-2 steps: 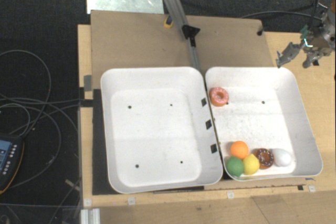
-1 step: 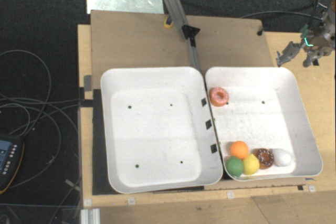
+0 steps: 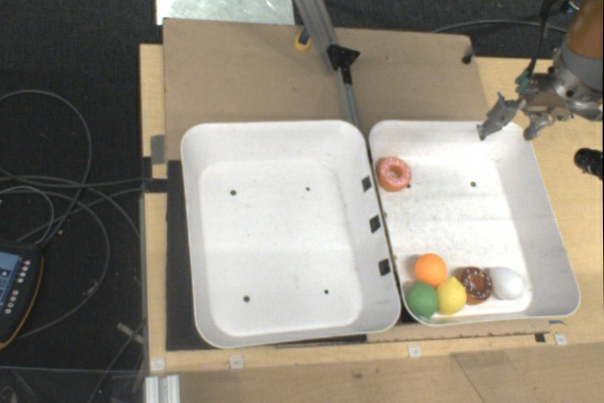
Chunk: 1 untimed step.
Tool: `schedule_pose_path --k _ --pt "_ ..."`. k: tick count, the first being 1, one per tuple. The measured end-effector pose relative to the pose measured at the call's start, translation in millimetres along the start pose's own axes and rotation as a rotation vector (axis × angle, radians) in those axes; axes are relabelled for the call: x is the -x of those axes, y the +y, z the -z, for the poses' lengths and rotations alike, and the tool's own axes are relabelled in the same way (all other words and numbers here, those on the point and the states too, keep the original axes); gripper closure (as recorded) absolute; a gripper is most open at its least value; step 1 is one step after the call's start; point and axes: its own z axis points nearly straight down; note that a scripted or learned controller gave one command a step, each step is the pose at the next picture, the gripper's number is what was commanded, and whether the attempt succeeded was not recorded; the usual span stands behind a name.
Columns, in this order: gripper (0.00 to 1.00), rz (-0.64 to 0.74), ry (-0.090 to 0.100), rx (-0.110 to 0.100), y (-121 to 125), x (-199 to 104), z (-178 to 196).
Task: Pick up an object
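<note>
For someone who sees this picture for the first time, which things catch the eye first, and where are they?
The bright cluster in the right bin's near corner: orange ball, green ball, yellow lemon, chocolate donut, white egg. A pink donut lies alone by the divider. The hand, fingers spread, hangs over the bin's far right corner.

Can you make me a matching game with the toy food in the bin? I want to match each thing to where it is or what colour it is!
Things:
1. pink donut
2. orange ball
3. white egg
4. gripper

Places and colours:
A. at the far right of the pile, beside the chocolate donut
B. above the top right corner of the right bin
C. alone by the right bin's left wall
D. just behind the green ball and the yellow lemon

Right pairs: 1-C, 2-D, 3-A, 4-B
</note>
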Motion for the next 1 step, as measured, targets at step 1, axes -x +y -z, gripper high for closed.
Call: schedule_pose_path --k 1 --pt "0.0 0.001 0.0 0.002 5.2 -3.7 -42.8"
